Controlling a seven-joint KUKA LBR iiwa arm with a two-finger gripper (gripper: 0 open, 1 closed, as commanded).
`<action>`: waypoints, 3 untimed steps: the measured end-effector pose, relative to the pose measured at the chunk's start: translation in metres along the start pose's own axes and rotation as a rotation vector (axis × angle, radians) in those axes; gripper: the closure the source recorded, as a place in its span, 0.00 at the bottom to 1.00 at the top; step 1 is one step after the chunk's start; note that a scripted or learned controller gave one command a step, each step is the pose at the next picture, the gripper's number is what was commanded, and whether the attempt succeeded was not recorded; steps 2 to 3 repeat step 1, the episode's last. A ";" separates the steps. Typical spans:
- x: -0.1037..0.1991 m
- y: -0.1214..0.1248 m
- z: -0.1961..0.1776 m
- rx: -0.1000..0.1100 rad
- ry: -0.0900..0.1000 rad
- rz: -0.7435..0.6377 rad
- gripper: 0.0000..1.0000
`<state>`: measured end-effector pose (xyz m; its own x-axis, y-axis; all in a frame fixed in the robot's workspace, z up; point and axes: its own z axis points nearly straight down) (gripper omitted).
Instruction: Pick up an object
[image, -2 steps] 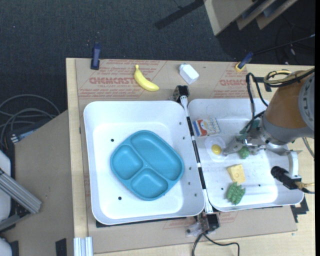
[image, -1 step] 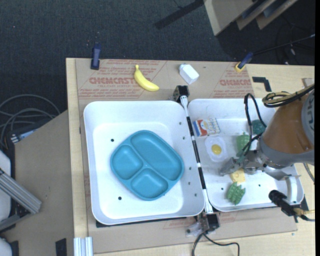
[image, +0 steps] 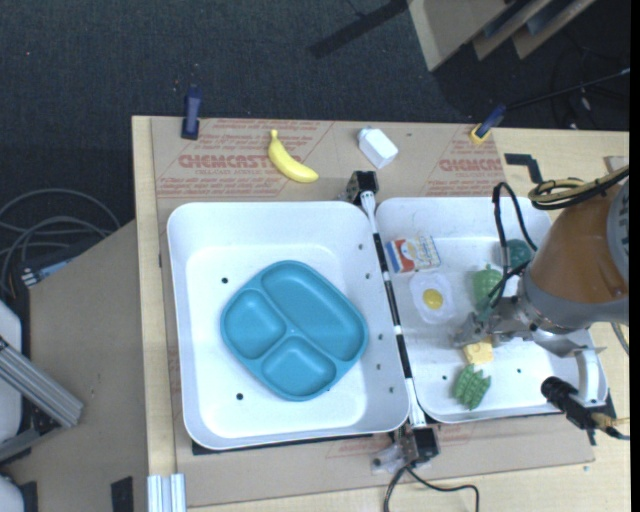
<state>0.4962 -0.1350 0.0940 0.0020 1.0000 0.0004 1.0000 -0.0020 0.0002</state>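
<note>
While the gripper (image: 478, 328) hangs low in the right bin (image: 520, 395), I honestly can't tell how its fingers are set (too small and dark from up here). Right under them sits a little yellow block (image: 480, 352), with a green leafy toy (image: 469, 386) just past it. Looks light, stiff, maybe slick; I'd pinch its flat sides.

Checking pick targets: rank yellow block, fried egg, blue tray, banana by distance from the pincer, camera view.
From the pincer:
1. Yellow block, right bin, just below it.
2. Fried egg, right bin, to its upper left.
3. Blue tray, left bin.
4. Banana, on the board beyond the left bin.
</note>
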 end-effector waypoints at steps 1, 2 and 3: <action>0.094 0.034 -0.091 -0.001 0.001 -0.004 1.00; 0.094 0.034 -0.091 -0.001 0.001 -0.004 1.00; 0.094 0.034 -0.091 -0.001 0.001 -0.004 1.00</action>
